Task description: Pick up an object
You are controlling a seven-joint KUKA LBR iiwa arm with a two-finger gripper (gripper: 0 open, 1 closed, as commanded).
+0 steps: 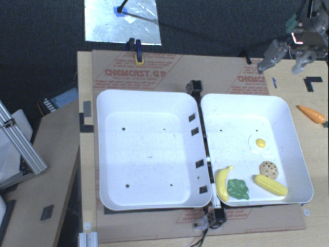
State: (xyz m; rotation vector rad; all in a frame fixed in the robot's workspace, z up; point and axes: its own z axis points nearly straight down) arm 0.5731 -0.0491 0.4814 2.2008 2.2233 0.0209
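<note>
Dark carpet surrounds the worktop [56, 138], which carries two white bins. Up high past the right bin [288, 138], the claw [288, 60] hangs with fingers spread wide and nothing between them. Well below it, in that bin's near corner, lie a fried egg [260, 143], cookie [268, 169], corn [271, 185], banana [222, 183] and green leaf [238, 189]. A carrot [311, 113] lies outside, below the claw.

carrot [311, 113]: on the bench's right edge, outside the bins
foil sheet [122, 14]: past the bench's far edge, blue tape on it
clamp [138, 50]: clipped at the far edge
</note>
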